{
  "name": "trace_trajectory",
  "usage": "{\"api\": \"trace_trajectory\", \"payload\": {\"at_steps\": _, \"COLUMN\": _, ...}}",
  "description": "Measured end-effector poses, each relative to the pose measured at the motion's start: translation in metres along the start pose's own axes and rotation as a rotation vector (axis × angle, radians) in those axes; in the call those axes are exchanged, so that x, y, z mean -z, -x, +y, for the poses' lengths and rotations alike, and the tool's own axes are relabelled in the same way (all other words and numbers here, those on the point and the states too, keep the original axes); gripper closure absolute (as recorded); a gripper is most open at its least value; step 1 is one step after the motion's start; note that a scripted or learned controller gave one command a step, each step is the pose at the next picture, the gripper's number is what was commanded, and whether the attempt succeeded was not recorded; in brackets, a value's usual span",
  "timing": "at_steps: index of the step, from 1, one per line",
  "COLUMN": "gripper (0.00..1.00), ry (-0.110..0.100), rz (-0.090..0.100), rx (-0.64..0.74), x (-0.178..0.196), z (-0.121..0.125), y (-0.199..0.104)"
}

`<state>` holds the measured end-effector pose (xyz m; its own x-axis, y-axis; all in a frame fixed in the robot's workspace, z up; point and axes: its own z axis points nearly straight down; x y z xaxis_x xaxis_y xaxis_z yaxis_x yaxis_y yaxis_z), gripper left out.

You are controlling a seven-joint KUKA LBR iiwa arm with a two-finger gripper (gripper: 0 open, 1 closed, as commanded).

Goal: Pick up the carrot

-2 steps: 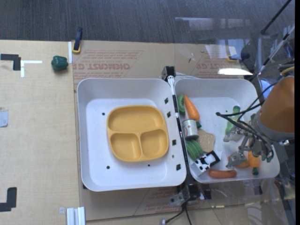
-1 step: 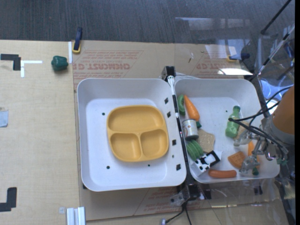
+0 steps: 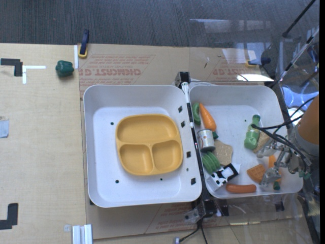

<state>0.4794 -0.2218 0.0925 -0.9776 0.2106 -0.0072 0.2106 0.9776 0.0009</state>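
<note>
The carrot point(image 3: 206, 116) is orange with a green top and lies at the upper left of the right bin point(image 3: 238, 99), close to the wall shared with the left bin. My gripper point(image 3: 274, 170) hangs low over the right bin's lower right corner, well to the right of and below the carrot. It sits among cables, close to an orange wedge point(image 3: 256, 173). A small orange patch shows right at the gripper, and I cannot tell what it is.
Beside the carrot lie a silver can point(image 3: 205, 139), a green leafy item point(image 3: 210, 160), a bread slice point(image 3: 223, 151), a green bottle point(image 3: 252, 136) and a sausage point(image 3: 241, 188). The left bin point(image 3: 101, 151) holds a yellow divided plate point(image 3: 150, 144). A green object point(image 3: 64, 68) rests on the bench.
</note>
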Motion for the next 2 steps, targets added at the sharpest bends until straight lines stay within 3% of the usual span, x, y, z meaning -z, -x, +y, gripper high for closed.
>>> {"api": "trace_trajectory", "payload": {"at_steps": 1, "gripper": 0.0, "ry": -0.001, "rz": 0.0, "rx": -0.218, "x": -0.0004, "z": 0.0098, "y": 0.0414}}
{"api": "trace_trajectory", "payload": {"at_steps": 2, "gripper": 1.0, "ry": 0.0, "rz": -0.006, "rx": -0.219, "x": 0.0094, "z": 0.0104, "y": 0.0434}}
